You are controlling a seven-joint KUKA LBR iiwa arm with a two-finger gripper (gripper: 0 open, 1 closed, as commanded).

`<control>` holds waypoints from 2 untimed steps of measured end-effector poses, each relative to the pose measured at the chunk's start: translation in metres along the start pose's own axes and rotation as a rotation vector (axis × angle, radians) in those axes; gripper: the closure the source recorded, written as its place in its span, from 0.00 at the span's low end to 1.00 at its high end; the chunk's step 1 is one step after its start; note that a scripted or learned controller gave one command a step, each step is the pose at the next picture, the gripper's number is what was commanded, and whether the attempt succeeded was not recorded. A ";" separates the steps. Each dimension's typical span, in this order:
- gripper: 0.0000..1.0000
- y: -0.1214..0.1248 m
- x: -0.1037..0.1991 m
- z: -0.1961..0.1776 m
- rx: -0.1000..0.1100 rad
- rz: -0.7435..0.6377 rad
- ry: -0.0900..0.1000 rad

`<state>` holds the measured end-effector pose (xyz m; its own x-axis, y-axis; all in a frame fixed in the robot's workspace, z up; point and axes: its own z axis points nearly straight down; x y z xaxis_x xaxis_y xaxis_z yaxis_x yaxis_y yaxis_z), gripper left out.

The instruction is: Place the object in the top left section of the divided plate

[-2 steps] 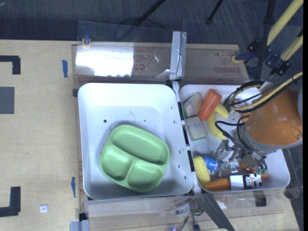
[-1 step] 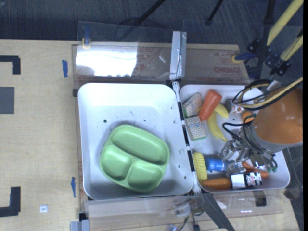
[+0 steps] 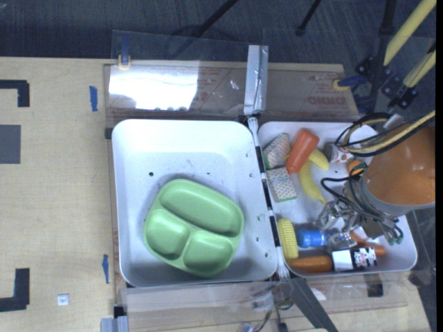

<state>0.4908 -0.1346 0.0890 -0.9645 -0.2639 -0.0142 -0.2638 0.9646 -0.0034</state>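
A green divided plate [image 3: 194, 227] lies in the left bin [image 3: 138, 151], toward its front, with nothing in its three sections. My gripper [image 3: 338, 221] is down in the right bin [image 3: 408, 254], under the orange wrist band [image 3: 405, 171]. It hangs over a pile of toy food, right beside a blue bottle [image 3: 309, 238] and just above a white and black bottle [image 3: 353, 259]. I see nothing lifted clear of the pile.
The right bin also holds an orange carrot [image 3: 302, 149], a yellow banana [image 3: 313, 173], a corn cob [image 3: 286, 235], an orange sausage [image 3: 311, 263] and two checkered blocks [image 3: 282, 184]. A ridge [image 3: 263, 185] separates the bins. Cables [image 3: 360, 140] loop off the arm.
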 end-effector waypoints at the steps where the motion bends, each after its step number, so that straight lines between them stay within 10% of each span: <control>1: 1.00 -0.042 0.000 -0.002 0.010 -0.601 -0.016; 2: 1.00 -0.020 -0.016 0.001 -0.001 -0.483 0.002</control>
<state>0.5113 -0.1495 0.0887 -0.7318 -0.6815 -0.0094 -0.6814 0.7319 -0.0082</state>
